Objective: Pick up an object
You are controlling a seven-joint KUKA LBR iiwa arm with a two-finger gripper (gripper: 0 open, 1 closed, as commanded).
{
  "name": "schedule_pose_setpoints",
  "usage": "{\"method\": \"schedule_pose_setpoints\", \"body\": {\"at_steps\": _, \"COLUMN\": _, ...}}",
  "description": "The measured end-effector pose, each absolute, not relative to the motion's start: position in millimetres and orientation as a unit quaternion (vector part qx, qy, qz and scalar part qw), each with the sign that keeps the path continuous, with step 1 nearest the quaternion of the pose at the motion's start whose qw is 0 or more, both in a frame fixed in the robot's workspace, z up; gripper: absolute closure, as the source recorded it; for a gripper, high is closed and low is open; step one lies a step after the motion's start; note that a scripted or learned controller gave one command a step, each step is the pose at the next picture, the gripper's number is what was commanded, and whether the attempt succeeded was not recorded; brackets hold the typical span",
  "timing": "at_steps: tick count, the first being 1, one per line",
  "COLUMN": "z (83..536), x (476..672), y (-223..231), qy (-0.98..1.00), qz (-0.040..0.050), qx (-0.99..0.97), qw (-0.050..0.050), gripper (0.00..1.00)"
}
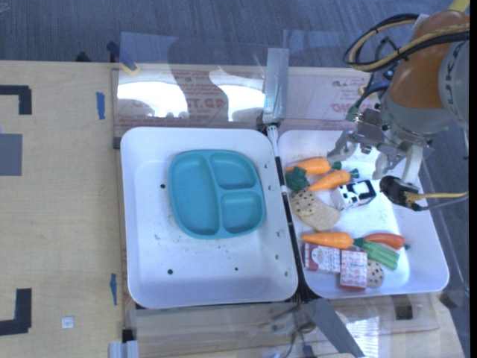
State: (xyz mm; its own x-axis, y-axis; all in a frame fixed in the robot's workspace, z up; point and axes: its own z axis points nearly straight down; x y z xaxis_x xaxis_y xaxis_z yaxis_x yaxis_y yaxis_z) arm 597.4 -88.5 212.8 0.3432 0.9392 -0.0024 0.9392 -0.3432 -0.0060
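My gripper [367, 159] hangs over the back of the right bin [428, 263], its fingers spread apart with nothing between them. Just below it lie two toy carrots [322, 173] with green tops and a small black-and-white block [355, 192]. A speckled cookie and a bread slice [316, 212] sit near the bin's left wall. Toward the front lie a third carrot [328, 239], a red pepper [384, 239], a green piece [380, 253] and red-and-white packets [339, 262].
The left bin [145, 267] holds a teal divided plate [217, 192]. A metal divider post [275, 95] stands behind the gap between the bins. A yellow cable [447, 195] trails from the wrist toward the right edge.
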Motion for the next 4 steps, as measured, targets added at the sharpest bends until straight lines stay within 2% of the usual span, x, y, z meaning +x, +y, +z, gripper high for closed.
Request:
{"method": "schedule_pose_setpoints", "body": {"at_steps": 1, "z": 125.9, "x": 633.4, "y": -97.4, "qy": -0.629, "qz": 0.0031, "qx": -0.777, "qw": 0.003, "gripper": 0.00}}
{"method": "schedule_pose_setpoints", "body": {"at_steps": 2, "z": 87.0, "x": 625.6, "y": -99.5, "qy": -0.697, "qz": -0.0002, "qx": -0.717, "qw": -0.003, "gripper": 0.00}}
{"method": "schedule_pose_setpoints", "body": {"at_steps": 3, "z": 190.6, "x": 644.3, "y": -65.8, "qy": -0.766, "qz": -0.0035, "qx": -0.643, "qw": -0.005, "gripper": 0.00}}
{"method": "schedule_pose_setpoints", "body": {"at_steps": 4, "z": 123.8, "x": 618.7, "y": -105.3, "qy": -0.778, "qz": 0.0023, "qx": -0.628, "qw": 0.002, "gripper": 0.00}}
